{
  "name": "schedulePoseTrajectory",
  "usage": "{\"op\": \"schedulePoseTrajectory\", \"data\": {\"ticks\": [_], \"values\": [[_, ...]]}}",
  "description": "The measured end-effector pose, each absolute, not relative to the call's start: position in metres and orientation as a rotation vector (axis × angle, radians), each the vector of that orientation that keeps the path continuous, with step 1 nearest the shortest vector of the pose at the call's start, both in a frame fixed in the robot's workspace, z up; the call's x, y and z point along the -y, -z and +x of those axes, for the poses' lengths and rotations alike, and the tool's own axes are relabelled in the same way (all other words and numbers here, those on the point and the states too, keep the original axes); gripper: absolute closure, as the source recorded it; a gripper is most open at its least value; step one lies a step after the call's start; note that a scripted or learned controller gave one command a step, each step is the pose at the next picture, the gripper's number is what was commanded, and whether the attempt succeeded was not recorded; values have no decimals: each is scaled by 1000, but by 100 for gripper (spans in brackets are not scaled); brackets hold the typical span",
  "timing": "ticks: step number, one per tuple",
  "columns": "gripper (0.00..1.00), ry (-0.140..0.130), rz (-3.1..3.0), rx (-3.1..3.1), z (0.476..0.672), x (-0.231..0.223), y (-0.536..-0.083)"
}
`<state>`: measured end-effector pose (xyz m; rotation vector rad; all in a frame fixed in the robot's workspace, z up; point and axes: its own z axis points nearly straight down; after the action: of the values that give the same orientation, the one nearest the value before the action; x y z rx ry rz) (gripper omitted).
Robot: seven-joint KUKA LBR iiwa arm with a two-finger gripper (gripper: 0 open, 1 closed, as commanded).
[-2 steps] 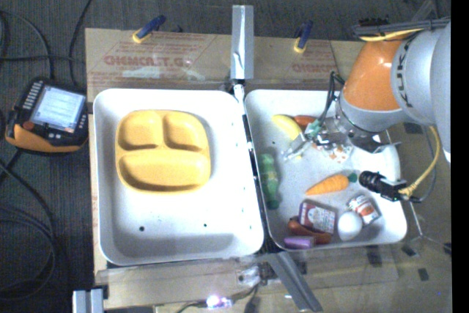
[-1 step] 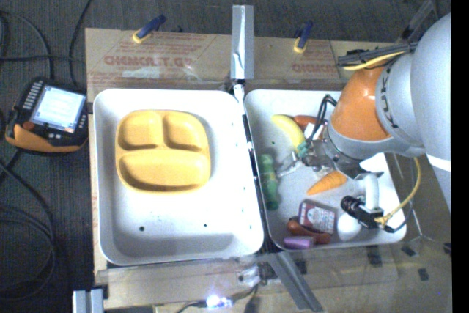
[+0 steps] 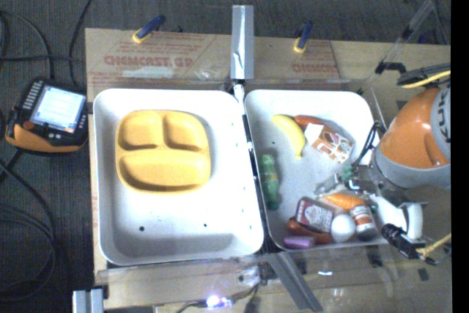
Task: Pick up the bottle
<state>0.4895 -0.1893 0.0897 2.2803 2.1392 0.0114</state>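
Observation:
A green bottle [image 3: 270, 178] lies lengthwise against the left wall of the right bin [image 3: 366, 108]. A small bottle with a white cap and red label [image 3: 361, 220] stands among the clutter at the bin's front right. The arm's orange band [image 3: 412, 134] hangs over the bin's right rim. Below it, my gripper [image 3: 346, 177] sits low over the right part of the bin, just above an orange carrot [image 3: 341, 199]. It is well to the right of the green bottle and a little behind the small one. I see nothing held in it.
The right bin also holds a banana [image 3: 290, 133], a red sausage [image 3: 308, 119], a printed packet [image 3: 330, 143], a dark red pouch [image 3: 314, 215], a white egg [image 3: 342, 226] and a purple piece [image 3: 297, 242]. A yellow divided tray [image 3: 164, 150] lies in the left bin [image 3: 183, 231].

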Motion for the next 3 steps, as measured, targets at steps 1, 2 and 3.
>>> {"op": "schedulePoseTrajectory", "data": {"ticks": [1, 2, 3], "values": [[0, -4, 2389, -2026, 532, 136, -90], [0, -4, 2389, -2026, 532, 136, -90], [0, -18, 2488, -1885, 491, 100, -90]]}}
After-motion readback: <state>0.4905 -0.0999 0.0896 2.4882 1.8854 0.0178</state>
